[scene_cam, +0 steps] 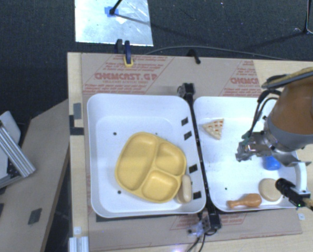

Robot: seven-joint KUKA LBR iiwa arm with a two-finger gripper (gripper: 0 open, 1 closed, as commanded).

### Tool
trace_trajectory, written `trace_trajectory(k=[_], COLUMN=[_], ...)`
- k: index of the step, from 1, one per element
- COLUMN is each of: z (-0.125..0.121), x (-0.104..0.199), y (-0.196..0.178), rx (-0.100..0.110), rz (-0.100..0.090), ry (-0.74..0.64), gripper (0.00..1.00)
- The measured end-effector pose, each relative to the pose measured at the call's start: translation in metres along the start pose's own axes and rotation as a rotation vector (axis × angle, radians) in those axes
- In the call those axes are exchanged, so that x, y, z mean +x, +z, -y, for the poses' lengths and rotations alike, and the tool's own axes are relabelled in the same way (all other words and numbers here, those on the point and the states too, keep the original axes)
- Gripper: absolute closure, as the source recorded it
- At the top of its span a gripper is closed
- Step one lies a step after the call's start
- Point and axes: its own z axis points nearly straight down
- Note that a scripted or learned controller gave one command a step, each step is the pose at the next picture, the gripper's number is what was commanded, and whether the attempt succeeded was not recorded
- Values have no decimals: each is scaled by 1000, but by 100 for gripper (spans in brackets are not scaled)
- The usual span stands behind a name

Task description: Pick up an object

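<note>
Gripper low in right bin, blue object at its four o'clock; grasp state cannot be determined.

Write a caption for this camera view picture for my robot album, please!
Robot arm hovers over the right bin with its toy food, beside a yellow divided plate in the left bin.

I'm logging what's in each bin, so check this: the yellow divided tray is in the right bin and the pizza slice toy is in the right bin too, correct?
Not quite. In the camera view, the yellow divided tray sits in the left bin, not the right. The pizza slice toy is indeed in the right bin.
</note>
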Motion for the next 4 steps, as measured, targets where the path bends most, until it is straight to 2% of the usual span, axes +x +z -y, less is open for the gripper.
trace_trajectory(k=[1,2,3,4], z=[-2,-18,-29,-33], x=[0,62,114,162], y=[-53,-53,-38,-47], rx=[0,3,6,5], rz=[0,-3,-3,-4], ry=[-1,-7,-6,-6], gripper=[100,100,100,100])
